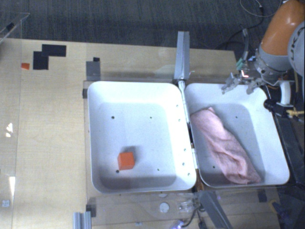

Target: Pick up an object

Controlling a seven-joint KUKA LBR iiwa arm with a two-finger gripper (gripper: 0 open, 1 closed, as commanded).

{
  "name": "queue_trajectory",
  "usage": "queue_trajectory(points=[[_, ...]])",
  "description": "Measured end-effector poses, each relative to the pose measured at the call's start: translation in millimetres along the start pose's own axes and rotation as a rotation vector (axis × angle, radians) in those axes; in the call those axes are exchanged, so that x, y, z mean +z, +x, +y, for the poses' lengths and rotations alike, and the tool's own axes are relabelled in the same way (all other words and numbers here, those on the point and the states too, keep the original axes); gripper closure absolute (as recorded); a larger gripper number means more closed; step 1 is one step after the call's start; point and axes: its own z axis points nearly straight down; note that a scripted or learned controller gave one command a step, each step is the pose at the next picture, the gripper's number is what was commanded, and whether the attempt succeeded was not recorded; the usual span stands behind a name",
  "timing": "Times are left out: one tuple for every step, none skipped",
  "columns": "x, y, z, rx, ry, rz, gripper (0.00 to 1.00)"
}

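A pink cloth (223,146) lies crumpled along the middle of the right bin (271,128), running from upper left to lower right. A small orange block (126,161) rests on the floor of the left bin (95,128), near its front left. My gripper (240,85) hangs over the back rim of the right bin, above and to the right of the cloth's upper end. Its two fingers are spread apart with nothing between them.
A grey divider post (182,56) stands behind the seam between the bins. Black and orange markers (45,56) sit on the wooden bench at far left. Cables (252,6) trail behind the arm at upper right.
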Motion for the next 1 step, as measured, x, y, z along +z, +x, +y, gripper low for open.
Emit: queue_trajectory(points=[[94.0, 37.0, -33.9, -0.129, -0.005, 0.0, 0.0]])
